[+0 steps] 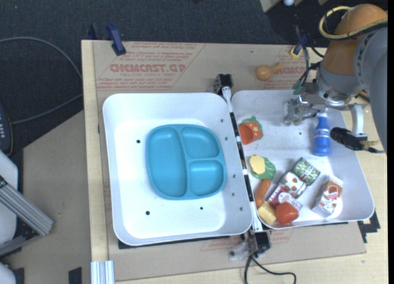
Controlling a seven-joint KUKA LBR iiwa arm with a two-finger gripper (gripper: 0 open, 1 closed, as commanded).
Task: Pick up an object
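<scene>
My gripper (pixel 296 112) hangs low over the far part of the right bin (pixel 360 178), just left of an upright blue bottle (pixel 321 133). A red pepper toy (pixel 250 130) lies to the gripper's left, near the divider. Nearer the front lie a yellow and green toy (pixel 261 166), an orange carrot (pixel 263 189), a red tomato (pixel 285 213) and three small cartons (pixel 306 170) (pixel 290 185) (pixel 330 196). I see nothing in the gripper's grasp.
The left bin (pixel 123 153) holds a blue divided plate (pixel 184 159). A small wooden piece (pixel 268 71) lies on the bench behind the right bin. A blue clamp (pixel 115 39) sits at the bench's far left corner. The grey arm (pixel 345 61) comes in from the upper right.
</scene>
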